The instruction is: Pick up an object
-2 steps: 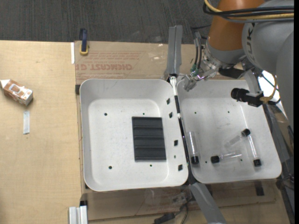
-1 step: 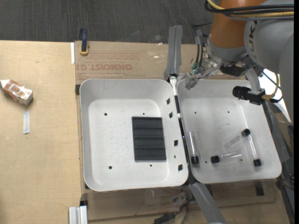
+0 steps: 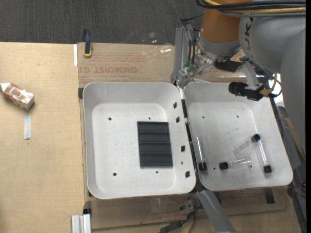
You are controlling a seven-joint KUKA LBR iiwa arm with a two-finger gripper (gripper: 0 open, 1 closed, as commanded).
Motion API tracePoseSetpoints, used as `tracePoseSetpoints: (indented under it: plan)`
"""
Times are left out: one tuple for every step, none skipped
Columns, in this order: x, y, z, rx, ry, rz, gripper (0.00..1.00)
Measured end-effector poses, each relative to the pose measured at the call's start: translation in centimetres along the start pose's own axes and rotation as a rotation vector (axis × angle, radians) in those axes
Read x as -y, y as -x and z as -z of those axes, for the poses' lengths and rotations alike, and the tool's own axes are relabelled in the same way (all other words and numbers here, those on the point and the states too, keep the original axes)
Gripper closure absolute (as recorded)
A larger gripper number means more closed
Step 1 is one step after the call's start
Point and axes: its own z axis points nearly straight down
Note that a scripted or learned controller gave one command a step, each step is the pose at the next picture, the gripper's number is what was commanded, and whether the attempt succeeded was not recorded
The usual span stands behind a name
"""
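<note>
A black ribbed rectangular pad (image 3: pixel 155 143) lies flat in the middle of the left bin (image 3: pixel 97 130). In the right bin (image 3: pixel 228 110), near its front, lie three clear tubes with black caps: one (image 3: pixel 199 154) along the left wall, one (image 3: pixel 260 152) at the right, and one (image 3: pixel 235 164) lying crosswise between them. My gripper (image 3: pixel 181 79) hangs at the back, over the rims where the two bins meet, well away from the tubes and the pad. Nothing shows in it.
A black fitting (image 3: pixel 245 89) on the arm juts over the right bin's back edge. Brown cardboard (image 3: pixel 121 64) with a blue clamp (image 3: pixel 86 42) lies behind the left bin. A small printed box (image 3: pixel 18 96) and a white strip (image 3: pixel 27 127) rest on the wooden bench at far left.
</note>
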Motion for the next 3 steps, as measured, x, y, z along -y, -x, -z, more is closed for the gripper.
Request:
tracePoseSetpoints:
  plan:
    - [0.7, 1.2, 0.1, 0.000, -0.001, -0.401, 1.00]
    - [7.3, 6.4, -4.4, -0.001, -0.001, -0.048, 1.00]
    - [10.3, 3.3, -4.4, -0.002, 0.000, 0.155, 1.00]
